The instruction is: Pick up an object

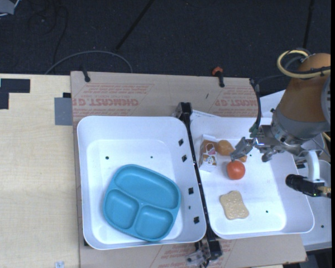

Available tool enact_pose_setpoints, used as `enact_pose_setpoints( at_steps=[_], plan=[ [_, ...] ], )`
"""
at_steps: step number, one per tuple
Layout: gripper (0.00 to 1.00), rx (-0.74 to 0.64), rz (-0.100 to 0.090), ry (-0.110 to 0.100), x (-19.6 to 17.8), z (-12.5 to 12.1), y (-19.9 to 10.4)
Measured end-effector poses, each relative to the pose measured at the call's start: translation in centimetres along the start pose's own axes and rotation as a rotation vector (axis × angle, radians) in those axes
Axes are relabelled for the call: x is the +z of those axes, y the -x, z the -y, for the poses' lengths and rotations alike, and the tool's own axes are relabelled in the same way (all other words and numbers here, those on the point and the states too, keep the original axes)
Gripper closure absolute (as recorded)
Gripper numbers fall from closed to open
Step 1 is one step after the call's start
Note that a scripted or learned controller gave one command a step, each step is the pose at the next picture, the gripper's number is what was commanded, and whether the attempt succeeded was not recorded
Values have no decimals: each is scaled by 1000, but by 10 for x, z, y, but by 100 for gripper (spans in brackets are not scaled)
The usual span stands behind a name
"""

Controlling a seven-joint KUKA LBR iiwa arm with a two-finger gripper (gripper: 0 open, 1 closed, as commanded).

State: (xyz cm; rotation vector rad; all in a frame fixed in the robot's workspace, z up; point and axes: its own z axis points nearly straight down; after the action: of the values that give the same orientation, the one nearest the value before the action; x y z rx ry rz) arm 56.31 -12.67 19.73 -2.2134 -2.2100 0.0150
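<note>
The right bin [279,219] holds a red tomato-like ball [235,170], a tan biscuit-shaped piece [234,205], a small white printed packet [209,154] and an orange-brown lump [225,147]. My gripper [254,151] hangs over the upper middle of this bin, just right of the lump and above-right of the red ball. Its fingers are spread open with nothing between them. The left finger [243,148] is close to the lump; whether they touch I cannot tell.
The left bin [95,133] holds a blue divided plate [141,201]. A black divider with clips [191,166] runs between the bins. The grey arm with its orange band [302,102] comes in over the right bin's far right corner. Cardboard lies under both bins.
</note>
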Motion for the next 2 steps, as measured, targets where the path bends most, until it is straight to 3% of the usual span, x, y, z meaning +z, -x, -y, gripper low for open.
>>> enact_pose_setpoints(
  at_steps=[1,2],
  plan=[
    [0,-2,2,13,-7,-3,0],
    [0,-2,1,7,56,2,-5]
  ],
)
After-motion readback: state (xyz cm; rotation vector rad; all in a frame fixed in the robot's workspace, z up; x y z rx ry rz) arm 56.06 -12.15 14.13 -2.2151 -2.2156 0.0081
